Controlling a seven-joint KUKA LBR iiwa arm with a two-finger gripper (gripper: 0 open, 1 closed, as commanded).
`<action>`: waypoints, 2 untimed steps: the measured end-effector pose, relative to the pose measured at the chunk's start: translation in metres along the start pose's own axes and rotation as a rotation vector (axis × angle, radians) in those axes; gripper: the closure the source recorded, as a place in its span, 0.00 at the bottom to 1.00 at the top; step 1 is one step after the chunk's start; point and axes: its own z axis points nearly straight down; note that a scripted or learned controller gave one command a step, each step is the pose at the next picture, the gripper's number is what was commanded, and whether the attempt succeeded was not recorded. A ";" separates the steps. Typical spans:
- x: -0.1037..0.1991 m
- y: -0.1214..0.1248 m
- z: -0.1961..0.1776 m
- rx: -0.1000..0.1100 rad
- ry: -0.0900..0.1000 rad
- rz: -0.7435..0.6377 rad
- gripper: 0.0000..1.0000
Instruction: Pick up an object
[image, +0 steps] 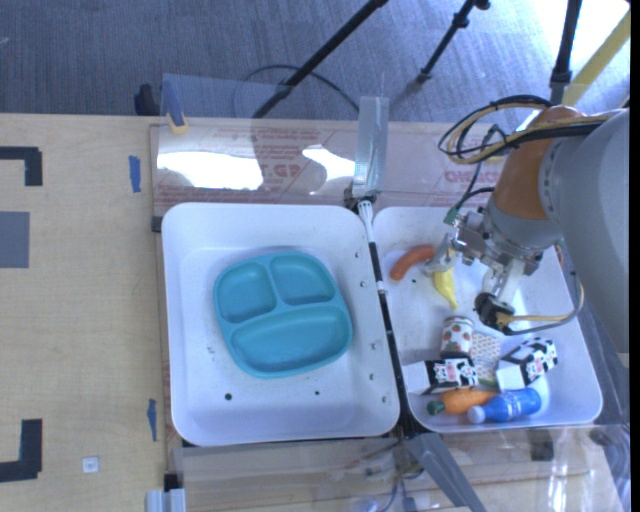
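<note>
1. The scene is bright and evenly lit, with a slightly cool, bluish cast.
2. Strong white glare streaks the clear panel at the far side of the left bin.
3. Sunlight washes out the far right corner.
4. Shadows are soft and short under the blue plate.
5. Focus is moderate; small things in the right bin look slightly blurred.
6. The arm at the right edge is soft and overexposed.

Two bins (one blue tray).
</note>
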 end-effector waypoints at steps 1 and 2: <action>0.002 0.001 -0.010 -0.002 -0.002 -0.005 1.00; 0.066 -0.075 -0.096 0.006 -0.002 -0.306 1.00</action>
